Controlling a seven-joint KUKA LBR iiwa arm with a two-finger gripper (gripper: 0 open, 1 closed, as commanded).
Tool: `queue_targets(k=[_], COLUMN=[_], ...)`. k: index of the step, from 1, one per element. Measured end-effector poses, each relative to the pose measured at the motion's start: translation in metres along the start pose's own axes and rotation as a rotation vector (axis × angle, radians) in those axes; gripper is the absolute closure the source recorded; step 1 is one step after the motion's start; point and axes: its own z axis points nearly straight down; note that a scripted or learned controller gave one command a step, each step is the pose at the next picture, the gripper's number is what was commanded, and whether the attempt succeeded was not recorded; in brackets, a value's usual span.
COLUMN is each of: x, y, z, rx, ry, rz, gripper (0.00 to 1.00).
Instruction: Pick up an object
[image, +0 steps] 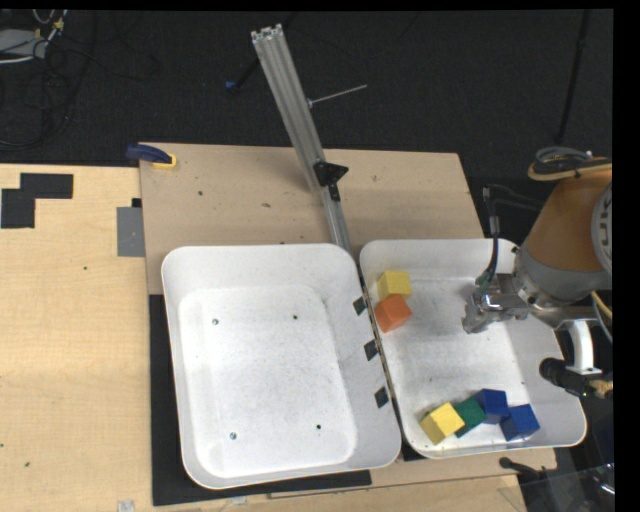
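Observation:
The right bin (440, 265) holds several small blocks. A yellow block (394, 284) and an orange block (392, 313) sit together near its left wall. At the front lie a yellow block (441, 422), a green block (468, 413) and two blue blocks (492, 402) (519, 422). My gripper (478, 318) hangs over the right part of this bin, to the right of the orange block and apart from it. No block shows between its fingers.
The left bin (190, 268) lies beside the right one. A slanted aluminium bar (295, 110) rises from behind the bins. Black clips (368, 349) sit along the seam between the bins. The wooden bench (60, 300) stretches to the left.

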Motion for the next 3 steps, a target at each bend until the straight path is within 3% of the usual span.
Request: queue_targets(k=[1, 2, 3], x=[-0.001, -0.002, 0.054], y=[-0.004, -0.004, 0.003], z=[-0.062, -0.064, -0.078], rx=[-0.003, 0.002, 0.001], ry=[-0.001, 0.001, 0.003], rz=[-0.007, -0.010, -0.011], gripper=[1.00, 1.00, 1.00])
